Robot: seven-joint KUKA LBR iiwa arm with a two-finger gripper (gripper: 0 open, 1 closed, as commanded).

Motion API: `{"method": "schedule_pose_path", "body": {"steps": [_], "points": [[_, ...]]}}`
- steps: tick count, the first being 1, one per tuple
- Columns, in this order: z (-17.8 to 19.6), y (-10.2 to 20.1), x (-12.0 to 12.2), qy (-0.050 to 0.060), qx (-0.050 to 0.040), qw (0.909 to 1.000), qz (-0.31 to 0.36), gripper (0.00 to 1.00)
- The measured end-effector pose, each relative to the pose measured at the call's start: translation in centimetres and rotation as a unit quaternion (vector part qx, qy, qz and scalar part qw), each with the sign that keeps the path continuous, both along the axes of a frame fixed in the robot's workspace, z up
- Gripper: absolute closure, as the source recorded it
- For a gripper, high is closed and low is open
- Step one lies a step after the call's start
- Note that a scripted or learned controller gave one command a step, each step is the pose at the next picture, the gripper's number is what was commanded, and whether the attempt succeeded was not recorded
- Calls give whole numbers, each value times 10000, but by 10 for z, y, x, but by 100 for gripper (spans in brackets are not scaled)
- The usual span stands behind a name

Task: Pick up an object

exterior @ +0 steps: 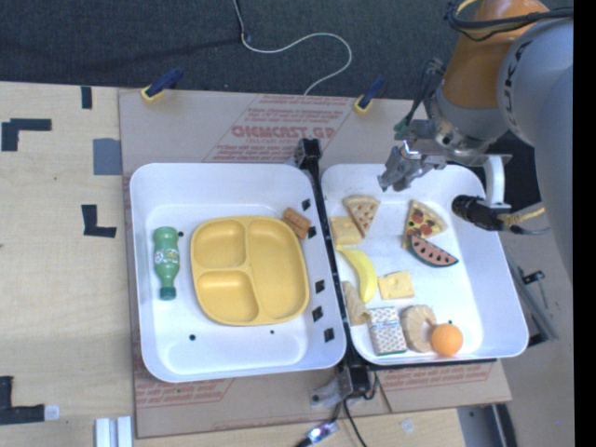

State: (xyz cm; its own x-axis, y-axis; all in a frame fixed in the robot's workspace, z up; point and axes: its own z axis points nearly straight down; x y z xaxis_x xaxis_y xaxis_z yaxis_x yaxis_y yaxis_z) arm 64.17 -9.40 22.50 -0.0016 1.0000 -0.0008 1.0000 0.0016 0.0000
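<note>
The worktop (56, 250) carries two shallow white bins side by side on a cardboard sheet (270, 133). The arm (503, 54), grey with an orange band, enters from the right of the view.

The tool (399, 175) hangs over the far edge of the right bin (498, 291), above the bin's rear left area. Its dark fingers point down and towards the left. Whether they are spread or pressed together cannot be told from this slant; nothing is seen between them.

Contents of the right bin:
- a pizza slice (424, 220) near the middle, with a watermelon slice (430, 252) touching its near side;
- a waffle-like wedge (361, 212) just below the tool, beside a pale square piece (344, 231);
- a banana (361, 273) along the left wall;
- a cheese slice (396, 285) just beside the banana;
- a small carton (387, 331), a doughnut-like roll (416, 322) and an orange (447, 340) in a row at the near edge.

Contents of the left bin (149, 343):
- a yellow divided plate (250, 270) in the middle;
- a green bottle (166, 262) lying near the left wall, apart from the plate;
- a small brown piece (297, 221) at the plate's far right corner.

A black divider strip (321, 250) runs between the bins. A white cable (298, 45) lies on the dark floor beyond the worktop.
</note>
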Motion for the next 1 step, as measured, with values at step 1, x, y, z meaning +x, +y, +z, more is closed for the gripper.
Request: {"method": "schedule_pose_path", "body": {"steps": [1], "points": [[-10, 0, -8, 11, -4, 10000, -4, 100]]}}
